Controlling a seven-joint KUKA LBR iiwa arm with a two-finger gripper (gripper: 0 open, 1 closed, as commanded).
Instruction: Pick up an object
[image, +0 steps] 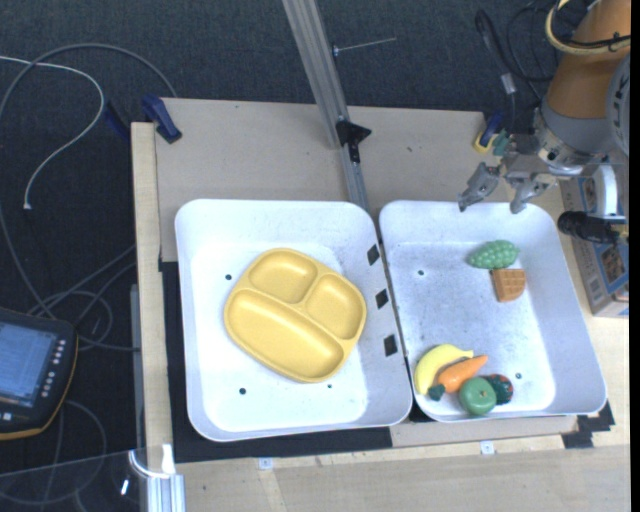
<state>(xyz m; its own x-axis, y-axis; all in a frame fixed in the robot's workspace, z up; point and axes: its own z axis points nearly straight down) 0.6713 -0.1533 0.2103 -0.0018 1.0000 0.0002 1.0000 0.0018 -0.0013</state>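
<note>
Divided plate (295, 314) in left bin (200, 300); toy foods (two clusters) in right bin (440, 300).

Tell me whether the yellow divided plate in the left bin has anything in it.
Empty. The yellow divided plate lies flat in the left white bin, and all three compartments show bare yellow surface.

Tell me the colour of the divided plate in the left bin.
The divided plastic plate is yellow, seen in the camera view.
</note>
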